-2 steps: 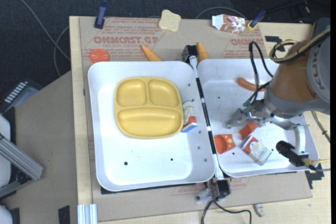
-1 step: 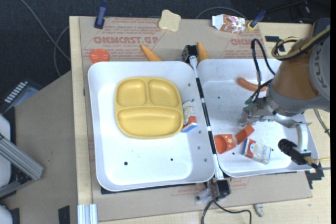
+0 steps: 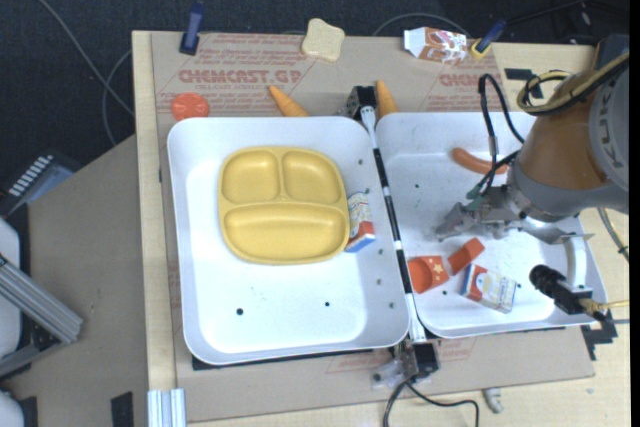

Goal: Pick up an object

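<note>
Cardboard sheet [image 3: 240, 65] beneath the bins printed "CHEMCAST GP" in red; left bin [image 3: 200, 315], shallow white plastic, holds a yellow three-compartment plate [image 3: 283, 205] with a small red-and-white carton [image 3: 360, 223] touching its right edge; right bin [image 3: 430, 150] holds an orange hot-dog-shaped piece [image 3: 472, 158], two red blocks [image 3: 428, 272] [image 3: 465, 255] near the front and a red-and-white carton [image 3: 489, 288] just beside them; gripper [image 3: 462, 218] low over the right bin, above the red blocks, whether spread or closed cannot be told; a bread-slice toy [image 3: 323, 39] lies on the table behind the bins.
</note>
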Robot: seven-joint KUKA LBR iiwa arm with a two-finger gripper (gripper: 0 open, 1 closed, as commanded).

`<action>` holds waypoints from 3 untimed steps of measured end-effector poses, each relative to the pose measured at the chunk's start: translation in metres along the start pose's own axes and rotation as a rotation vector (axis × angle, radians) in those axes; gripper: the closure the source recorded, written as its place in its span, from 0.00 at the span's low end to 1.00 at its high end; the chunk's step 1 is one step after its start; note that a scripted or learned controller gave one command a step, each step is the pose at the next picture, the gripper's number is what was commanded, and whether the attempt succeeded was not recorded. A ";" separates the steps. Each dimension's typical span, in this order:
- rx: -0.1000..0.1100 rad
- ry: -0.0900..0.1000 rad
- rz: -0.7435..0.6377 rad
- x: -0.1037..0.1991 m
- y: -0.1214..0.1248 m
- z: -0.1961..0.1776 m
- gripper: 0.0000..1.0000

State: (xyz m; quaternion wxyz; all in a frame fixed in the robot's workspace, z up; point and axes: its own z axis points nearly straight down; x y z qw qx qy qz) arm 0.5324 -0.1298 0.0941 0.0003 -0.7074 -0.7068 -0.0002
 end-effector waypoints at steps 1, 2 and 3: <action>0.002 0.000 0.000 0.002 -0.038 0.010 0.00; -0.001 -0.001 0.001 0.002 -0.037 0.000 1.00; -0.003 0.000 -0.003 0.056 0.028 -0.091 1.00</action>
